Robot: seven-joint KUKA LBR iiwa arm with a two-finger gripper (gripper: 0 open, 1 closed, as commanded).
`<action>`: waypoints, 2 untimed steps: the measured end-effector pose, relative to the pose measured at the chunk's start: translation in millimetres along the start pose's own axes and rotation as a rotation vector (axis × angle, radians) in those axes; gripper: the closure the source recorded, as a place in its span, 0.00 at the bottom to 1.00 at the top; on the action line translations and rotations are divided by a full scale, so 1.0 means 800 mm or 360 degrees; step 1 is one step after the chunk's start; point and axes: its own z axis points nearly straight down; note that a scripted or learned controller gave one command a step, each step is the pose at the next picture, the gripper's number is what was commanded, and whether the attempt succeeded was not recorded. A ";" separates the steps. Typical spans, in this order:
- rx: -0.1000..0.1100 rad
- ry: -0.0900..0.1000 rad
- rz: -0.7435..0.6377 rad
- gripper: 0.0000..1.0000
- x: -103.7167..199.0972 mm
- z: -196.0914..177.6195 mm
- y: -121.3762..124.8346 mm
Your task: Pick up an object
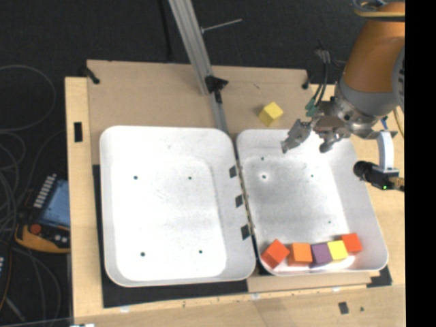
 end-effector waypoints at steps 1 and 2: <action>0.0012 0.0000 0.0001 0.00 0.004 0.070 -0.034; -0.0003 -0.0003 0.0004 0.00 0.022 0.218 -0.118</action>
